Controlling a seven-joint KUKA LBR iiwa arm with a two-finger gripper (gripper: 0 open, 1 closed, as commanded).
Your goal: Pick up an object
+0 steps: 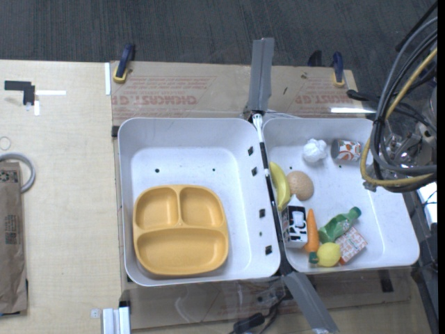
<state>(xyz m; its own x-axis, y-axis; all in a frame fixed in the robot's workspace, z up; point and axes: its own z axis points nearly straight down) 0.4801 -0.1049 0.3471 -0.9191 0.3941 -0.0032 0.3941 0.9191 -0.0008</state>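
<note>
Dark carpet behind the bench, two white bins on it. Your pickable stuff sits in the right bin (pixel 389 207): banana (pixel 279 184), carrot (pixel 311 229), lemon (pixel 328 254), green bottle (pixel 341 224). I'd go for the carrot: probably light, stiff and narrow, so grab it across the middle. Lemon looks round and slippery. Left bin holds a yellow tray (pixel 181 229). Can't tell the gripper's state, since all you get at the right edge is cables (pixel 403 117).

At the right edge we saw part of the robot arm (pixel 410 141): a cluster of shiny metallic, rounded parts, partly hidden behind its cable bundle (pixel 396 82). That bundle was made of thick black cables with one yellowish hose among them, looping downward in wide arcs. Finer details, such as screws or markings, were too blurred for us to tell.
</note>
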